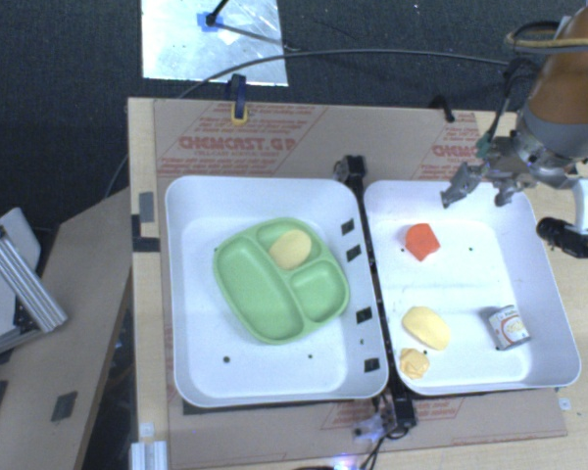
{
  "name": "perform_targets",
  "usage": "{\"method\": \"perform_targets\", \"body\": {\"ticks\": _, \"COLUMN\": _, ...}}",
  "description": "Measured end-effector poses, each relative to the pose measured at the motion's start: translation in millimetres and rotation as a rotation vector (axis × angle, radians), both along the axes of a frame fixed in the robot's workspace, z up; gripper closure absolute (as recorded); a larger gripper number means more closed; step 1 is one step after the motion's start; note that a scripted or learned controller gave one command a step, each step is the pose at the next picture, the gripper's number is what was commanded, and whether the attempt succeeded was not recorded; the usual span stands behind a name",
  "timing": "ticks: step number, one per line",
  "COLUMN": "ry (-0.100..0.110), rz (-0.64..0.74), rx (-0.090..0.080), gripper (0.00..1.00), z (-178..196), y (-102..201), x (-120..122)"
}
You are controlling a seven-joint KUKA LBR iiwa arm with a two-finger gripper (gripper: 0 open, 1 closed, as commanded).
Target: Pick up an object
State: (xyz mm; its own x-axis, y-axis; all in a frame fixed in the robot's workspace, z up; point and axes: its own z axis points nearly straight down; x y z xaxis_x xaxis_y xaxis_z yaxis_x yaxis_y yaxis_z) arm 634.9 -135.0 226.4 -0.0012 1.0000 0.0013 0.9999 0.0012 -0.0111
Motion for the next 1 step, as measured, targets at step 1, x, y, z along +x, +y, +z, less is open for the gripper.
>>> {"method": "perform_targets", "body": {"ticks": 1, "ry": -0.013, "rz": 0.002, "rx": -0.001, "gripper": 0.00, "z": 8.3, "y": 0.5, "x": 2.3}}
